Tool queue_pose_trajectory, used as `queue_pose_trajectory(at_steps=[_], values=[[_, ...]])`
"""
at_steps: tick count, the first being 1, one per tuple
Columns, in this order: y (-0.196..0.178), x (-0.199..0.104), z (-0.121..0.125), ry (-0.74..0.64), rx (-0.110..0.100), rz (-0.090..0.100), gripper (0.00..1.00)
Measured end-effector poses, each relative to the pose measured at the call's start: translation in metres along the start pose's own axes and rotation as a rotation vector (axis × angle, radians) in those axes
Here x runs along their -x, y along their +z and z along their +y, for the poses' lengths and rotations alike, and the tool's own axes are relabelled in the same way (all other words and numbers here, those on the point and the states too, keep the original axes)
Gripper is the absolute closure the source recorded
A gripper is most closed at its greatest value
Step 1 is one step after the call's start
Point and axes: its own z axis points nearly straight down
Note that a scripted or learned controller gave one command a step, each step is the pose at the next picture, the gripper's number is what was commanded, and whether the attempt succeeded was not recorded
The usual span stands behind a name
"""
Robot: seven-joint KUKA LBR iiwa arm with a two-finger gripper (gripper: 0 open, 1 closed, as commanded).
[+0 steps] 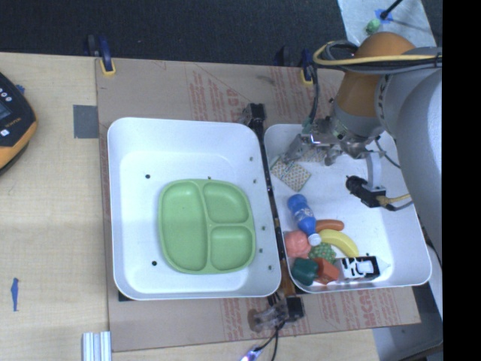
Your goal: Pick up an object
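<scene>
My gripper (304, 146) hangs over the far left corner of the right bin (406, 239), below the orange band of the arm. A tan, grid-patterned flat piece (291, 174) lies just in front of it, apart from it as far as I can tell. Further toward the front lie a blue bottle (303, 213), an orange sausage (329, 226), a yellow banana (338, 242), a pink-orange fruit (295, 243), a dark green piece (304, 271), a red piece (328, 271) and a black-and-white item (360, 266). Nothing is visibly held.
The left bin (135, 156) holds a light green divided plate (205, 226). A black cable fitting (366, 190) from the arm hangs over the right bin's middle. A yellow and black device (11, 122) lies at the bench's left edge.
</scene>
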Motion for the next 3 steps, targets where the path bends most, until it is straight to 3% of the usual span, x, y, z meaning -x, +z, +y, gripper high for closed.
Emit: queue_pose_trajectory(at_steps=[1, 2, 3], values=[[-0.012, -0.001, 0.001, -0.006, 0.001, 0.001, 1.00], [-0.012, -0.001, 0.001, -0.006, 0.001, 0.001, 0.00], [-0.023, -0.001, 0.002, -0.010, -0.001, 0.000, 1.00]])
